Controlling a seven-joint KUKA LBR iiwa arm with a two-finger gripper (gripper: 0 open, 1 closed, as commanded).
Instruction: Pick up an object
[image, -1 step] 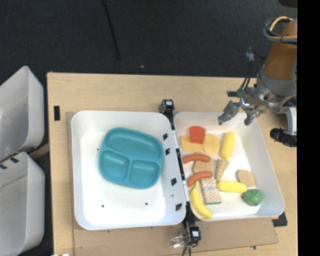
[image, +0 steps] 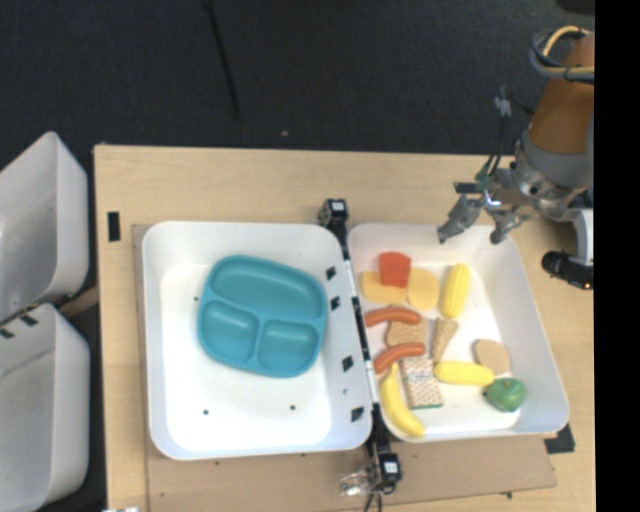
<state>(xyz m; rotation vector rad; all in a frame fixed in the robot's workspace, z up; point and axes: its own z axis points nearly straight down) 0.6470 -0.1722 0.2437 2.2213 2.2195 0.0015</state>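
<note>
Claw (image: 478, 226) hangs over the far edge of the right shallow white plastic bin (image: 535, 345), fingers spread apart w/ nothing between them. I see the grey arm w/ orange band (image: 560, 120) coming in from the far right. Right bin holds the toy food: red block (image: 394, 268) far-left, yellow corn cob (image: 456, 288) just right of it, two red sausages (image: 395, 335) mid-left, yellow banana (image: 398, 408) near-left, green apple (image: 505, 394) near-right. All lie well apart from the claw. Left white bin (image: 170, 410) carries a teal plastic divided plate (image: 262, 315). Both bins sit side by side on the tan wooden desk (image: 120, 180).
</note>
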